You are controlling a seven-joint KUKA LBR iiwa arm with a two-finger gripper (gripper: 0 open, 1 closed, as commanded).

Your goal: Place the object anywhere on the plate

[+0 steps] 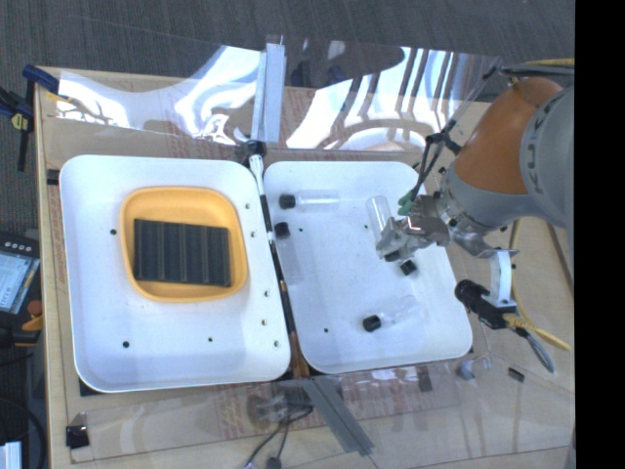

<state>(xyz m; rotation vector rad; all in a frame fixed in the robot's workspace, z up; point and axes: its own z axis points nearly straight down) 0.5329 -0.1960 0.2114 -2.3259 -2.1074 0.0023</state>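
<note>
- The scene was brightly and evenly lit from above; both white bins [176,364] read near pure white with little surface detail.
- Strong glare streaked the clear panel [332,86] behind the bins, in pale blue-white patches and stripes.
- Shadows were soft and short, pooled close under the small items in the right bin [332,340].
- The floor [195,8] beyond the worktop [146,413] stayed dark and grainy.
- Focus was moderate overall; the pincer [395,242] and the arm [508,154] looked slightly smeared, and fine detail was lost.
</note>
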